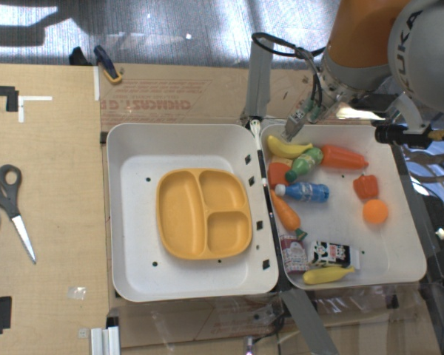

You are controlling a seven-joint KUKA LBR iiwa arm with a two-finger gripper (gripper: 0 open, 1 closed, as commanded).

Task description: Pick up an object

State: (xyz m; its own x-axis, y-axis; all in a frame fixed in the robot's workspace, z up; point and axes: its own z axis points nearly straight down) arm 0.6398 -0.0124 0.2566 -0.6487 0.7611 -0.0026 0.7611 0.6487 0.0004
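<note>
The gripper [291, 128] hangs at the far left corner of the right bin [399, 254], just above the yellow banana [286, 148]; whether it is open or closed I cannot tell. Nothing shows held in it. Beside the banana lie a green bottle [305, 163] and a red-orange pepper [343, 157]. A blue-labelled bottle [305, 192] and a carrot [286, 211] lie nearer, an orange [375, 211] toward the bin's right. The left bin [133, 272] holds a yellow divided plate [204, 214].
</note>
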